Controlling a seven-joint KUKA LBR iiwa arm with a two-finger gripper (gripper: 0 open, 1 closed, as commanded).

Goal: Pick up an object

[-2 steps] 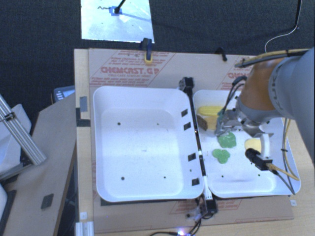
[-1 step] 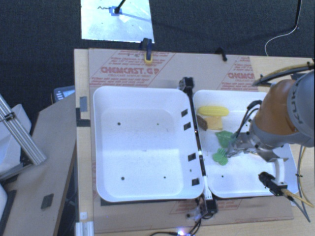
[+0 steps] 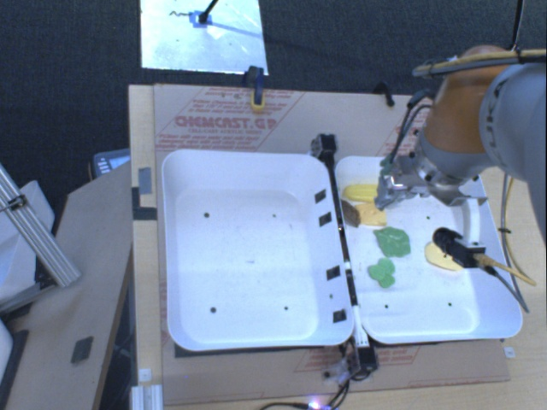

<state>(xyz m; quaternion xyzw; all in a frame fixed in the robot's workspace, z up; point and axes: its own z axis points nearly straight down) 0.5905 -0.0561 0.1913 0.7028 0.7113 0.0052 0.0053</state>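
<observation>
The fingers (image 3: 386, 191) hang over the right bin (image 3: 444, 310), at the right end of a yellow piece (image 3: 358, 193) near its back left corner. A tan piece (image 3: 370, 215) lies just in front. Whether the fingers are released or clenched, or touch the yellow piece, is too blurred to tell. A green piece (image 3: 393, 242) and a smaller green bit (image 3: 382, 272) lie nearer the front. The robot partly hides a yellow slice (image 3: 439, 259) to the right.
</observation>
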